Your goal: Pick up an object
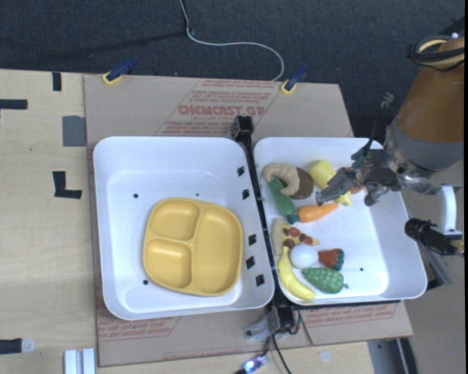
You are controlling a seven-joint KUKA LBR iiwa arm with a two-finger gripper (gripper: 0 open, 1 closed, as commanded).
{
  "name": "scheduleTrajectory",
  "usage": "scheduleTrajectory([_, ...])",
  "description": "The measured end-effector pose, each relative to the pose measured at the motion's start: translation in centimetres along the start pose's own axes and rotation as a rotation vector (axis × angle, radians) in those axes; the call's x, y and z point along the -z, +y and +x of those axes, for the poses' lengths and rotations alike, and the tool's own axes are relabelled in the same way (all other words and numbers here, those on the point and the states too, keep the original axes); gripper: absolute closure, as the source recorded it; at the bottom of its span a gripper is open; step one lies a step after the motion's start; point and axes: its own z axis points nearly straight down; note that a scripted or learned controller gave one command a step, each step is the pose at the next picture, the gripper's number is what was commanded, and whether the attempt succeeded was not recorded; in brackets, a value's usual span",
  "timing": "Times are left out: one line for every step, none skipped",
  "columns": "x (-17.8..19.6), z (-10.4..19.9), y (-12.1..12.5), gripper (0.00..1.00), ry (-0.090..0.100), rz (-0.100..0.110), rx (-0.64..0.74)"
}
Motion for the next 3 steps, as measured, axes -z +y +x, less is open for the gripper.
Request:
scheduleTrajectory([0.6, 0.0, 0.2, 0.0, -0.001, -0.012, 0.003])
scheduleTrajectory([-5.7, 0.5, 0.6, 0.0, -0.001, -0.006, 0.003])
scheduleTrajectory([-11.4, 1.5, 0.6, 0.0, -0.001, -0.006, 0.003])
